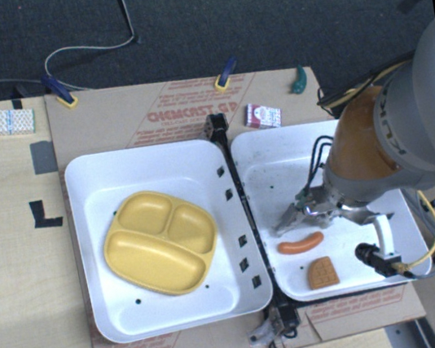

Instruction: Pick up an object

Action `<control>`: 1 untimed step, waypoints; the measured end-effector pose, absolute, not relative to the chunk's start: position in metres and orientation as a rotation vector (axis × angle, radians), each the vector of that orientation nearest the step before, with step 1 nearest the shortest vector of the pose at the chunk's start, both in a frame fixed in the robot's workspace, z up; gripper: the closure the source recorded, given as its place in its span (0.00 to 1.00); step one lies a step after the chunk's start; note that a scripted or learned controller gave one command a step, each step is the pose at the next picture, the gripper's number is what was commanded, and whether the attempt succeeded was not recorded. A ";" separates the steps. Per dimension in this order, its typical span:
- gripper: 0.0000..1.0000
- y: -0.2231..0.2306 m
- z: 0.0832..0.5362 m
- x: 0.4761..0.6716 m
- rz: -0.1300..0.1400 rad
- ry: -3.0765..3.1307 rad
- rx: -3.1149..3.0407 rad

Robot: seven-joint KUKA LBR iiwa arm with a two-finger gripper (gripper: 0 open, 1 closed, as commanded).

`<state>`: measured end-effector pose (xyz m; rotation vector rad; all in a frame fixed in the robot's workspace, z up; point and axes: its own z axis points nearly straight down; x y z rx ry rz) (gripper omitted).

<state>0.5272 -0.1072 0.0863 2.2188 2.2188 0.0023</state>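
The gripper hangs low over the right bin, near the bin's middle, with its metal tip slanting toward the divider between the two bins. From this angle I cannot tell how far it is open, and nothing is seen in its grasp. The grey arm with its orange band comes in from the view's right and covers much of that side of the bin.

Just below the gripper, close to it but apart, a reddish sausage lies flat on the bin floor. Nearer the front wall of the same bin sits a small brown biscuit, just beside the sausage but not touching it.

In the left bin a yellow divided plate rests flat, turned at an angle.

Both bins stand on a cardboard sheet. On it, just behind the right bin, lies a small red and white packet
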 end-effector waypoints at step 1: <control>0.00 -0.102 0.086 0.591 0.003 2.220 2.217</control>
